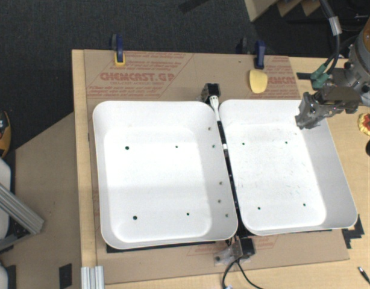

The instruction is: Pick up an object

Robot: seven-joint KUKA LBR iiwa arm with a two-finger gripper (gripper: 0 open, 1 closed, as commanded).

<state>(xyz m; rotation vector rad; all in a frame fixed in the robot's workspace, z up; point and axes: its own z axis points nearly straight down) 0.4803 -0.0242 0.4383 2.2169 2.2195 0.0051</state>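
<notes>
White plastic makes up both shallow bins: the left bin (155, 179) and the right bin (275, 179) lie edge to edge on a brown cardboard sheet (143, 74) that covers the bench. Their floors show little beyond small dark dots and some fine speckling in the right one. The one loose thing I can make out is a small pale yellow object (258, 80). It lies on the cardboard just past the far edge of the right bin, close under a blue clamp (260, 52) at the sheet's far edge. The gripper (307, 120) hangs over the far right corner of the right bin, near its rim and well apart from the yellow object. Nothing shows in its grasp, and whether it is parted or closed cannot be told at this angle. I judge the task to be at its start, in the approach, with no pick made. If the yellow object is the target, the next move calls for travel towards the far edge of the bench, past the bin's rim. Then comes a descent onto a low, rounded piece lying flat on cardboard, which leaves little height to grip and may slide.
</notes>
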